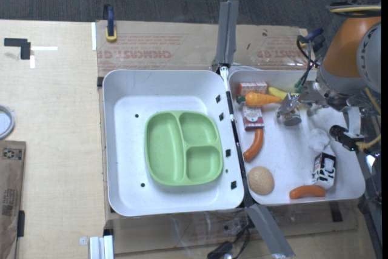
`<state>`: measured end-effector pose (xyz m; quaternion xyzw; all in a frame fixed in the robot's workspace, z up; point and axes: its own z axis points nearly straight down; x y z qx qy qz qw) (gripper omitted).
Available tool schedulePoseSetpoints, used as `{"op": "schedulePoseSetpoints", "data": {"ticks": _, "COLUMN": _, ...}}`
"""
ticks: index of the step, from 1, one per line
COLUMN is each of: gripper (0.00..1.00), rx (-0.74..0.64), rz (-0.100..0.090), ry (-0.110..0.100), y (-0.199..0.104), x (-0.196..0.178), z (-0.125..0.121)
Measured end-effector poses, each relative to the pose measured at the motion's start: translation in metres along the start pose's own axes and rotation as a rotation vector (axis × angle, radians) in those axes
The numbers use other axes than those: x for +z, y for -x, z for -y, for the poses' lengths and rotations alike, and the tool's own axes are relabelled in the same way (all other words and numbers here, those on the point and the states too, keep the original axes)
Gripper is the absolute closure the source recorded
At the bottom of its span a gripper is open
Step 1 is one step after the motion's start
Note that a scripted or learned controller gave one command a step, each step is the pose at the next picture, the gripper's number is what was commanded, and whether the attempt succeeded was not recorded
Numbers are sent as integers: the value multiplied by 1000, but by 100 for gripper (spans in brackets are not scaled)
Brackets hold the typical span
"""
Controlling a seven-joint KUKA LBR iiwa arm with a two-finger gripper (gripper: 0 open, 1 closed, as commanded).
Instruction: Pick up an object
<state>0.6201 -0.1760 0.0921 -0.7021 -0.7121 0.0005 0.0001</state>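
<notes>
- Your claw point(290, 112) hangs low in the right bin point(285, 158)'s upper half. Nothing sits between its fingers, but whether they stand wide or narrow you cannot tell from this angle.
- The likeliest targets lie just to its left: the carrot point(262, 99), and behind that the yellow piece point(276, 93), both close to the claw's tip.
- Risk one: the carrot, the yellow piece and the small red-and-white box point(253, 87) are crowded together against the bin's back wall. If you close there, you may pinch two things at once or wedge one against the wall.
- Risk two: the carrot is tapered and smooth, by the look of it. A grip near the thin end could squirt it out sideways.
- Further left and a little below the claw, the red packet point(253, 119) lies flat; a descent there may just skid over it.
- Below and left, the sausage point(254, 144) curves along the divider, where one finger could strike the bin's edge.
- Well below the claw, the round brown ball point(260, 179) may roll away from a closing finger.
- Below and to the right lie the black-and-white carton point(324, 168) and a second sausage point(307, 191), near the arm's own cables.
- The green tray point(183, 147) sits far left in the other bin point(118, 148), out of trouble.
</notes>
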Motion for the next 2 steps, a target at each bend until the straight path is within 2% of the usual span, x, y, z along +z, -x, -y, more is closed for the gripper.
{"op": "schedulePoseSetpoints", "data": {"ticks": 1, "gripper": 100, "rx": 1, "rz": 0, "ry": 1, "y": 1, "x": -9, "z": 0}}
{"op": "schedulePoseSetpoints", "data": {"ticks": 2, "gripper": 100, "rx": -229, "rz": 1, "ry": 1, "y": -45, "x": -113, "z": 4}}
